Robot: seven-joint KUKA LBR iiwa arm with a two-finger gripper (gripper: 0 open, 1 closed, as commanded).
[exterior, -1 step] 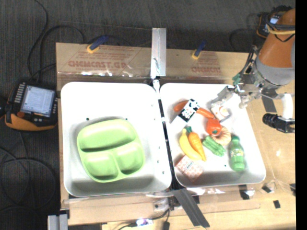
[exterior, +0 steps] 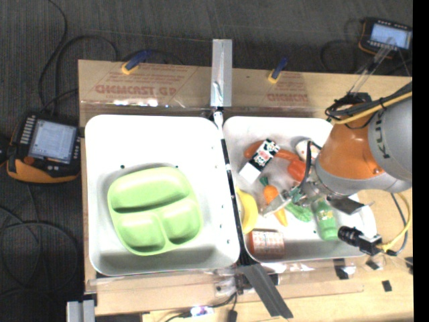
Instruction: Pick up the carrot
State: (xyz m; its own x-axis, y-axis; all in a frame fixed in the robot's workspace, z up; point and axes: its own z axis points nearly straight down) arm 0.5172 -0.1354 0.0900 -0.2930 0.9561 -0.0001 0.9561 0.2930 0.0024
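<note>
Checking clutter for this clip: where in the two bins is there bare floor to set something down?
Left bin: bare white floor rings the green tray, widest along the far edge. Right bin is crowded: carrot, banana, a box and the gripper pack its middle; only the far strip shows bare.

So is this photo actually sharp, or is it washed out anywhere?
In the camera view, the white bins glare under even overhead light, nearly losing their edges; the green tray looks pale and washed; the small toys round the carrot are soft and hard to separate; shadows are faint.
</note>
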